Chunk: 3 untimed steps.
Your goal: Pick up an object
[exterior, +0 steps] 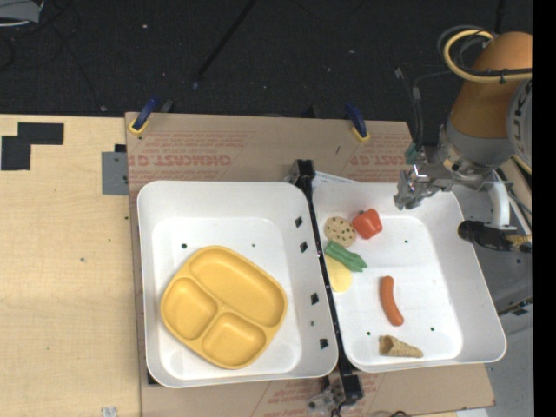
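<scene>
Hovering over the far right corner of the right bin (486, 320), my gripper (413, 189) sits just above the rim, and its metal tip is too small and dark for me to read how it is set; I see nothing in it. Much of the arm (486, 85) is cut off at the right, only the orange band and grey wrist showing.

Nearest the gripper, just toward me and left of it, lies one red pepper (367, 223), touching or almost touching one speckled cookie (340, 229). Below those, one green bean pod (344, 256) rests across one pale yellow piece (340, 277), which it partly hides, so I can't name that one. Farther off, one orange-red sausage (391, 301) lies mid-bin, and one tan wedge (399, 347), hard to identify, sits near the front wall, well apart from the gripper.

I count six objects there. The left bin (165, 207) holds one yellow three-compartment tray (223, 306).
</scene>
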Each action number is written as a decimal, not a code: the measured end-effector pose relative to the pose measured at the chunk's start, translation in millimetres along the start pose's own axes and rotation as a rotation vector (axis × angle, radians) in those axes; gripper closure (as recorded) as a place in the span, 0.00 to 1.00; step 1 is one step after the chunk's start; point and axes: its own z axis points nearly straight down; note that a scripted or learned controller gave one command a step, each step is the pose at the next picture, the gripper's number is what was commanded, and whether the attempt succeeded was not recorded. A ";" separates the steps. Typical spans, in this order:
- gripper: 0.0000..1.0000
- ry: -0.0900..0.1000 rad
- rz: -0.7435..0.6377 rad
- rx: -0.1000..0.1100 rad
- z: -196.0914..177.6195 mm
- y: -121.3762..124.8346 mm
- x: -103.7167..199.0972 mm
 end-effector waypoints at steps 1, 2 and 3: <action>1.00 0.001 -0.003 0.002 6.6 -25.7 47.0; 1.00 0.001 -0.004 0.002 10.5 -36.3 93.6; 1.00 0.002 -0.005 0.002 4.3 -56.2 151.5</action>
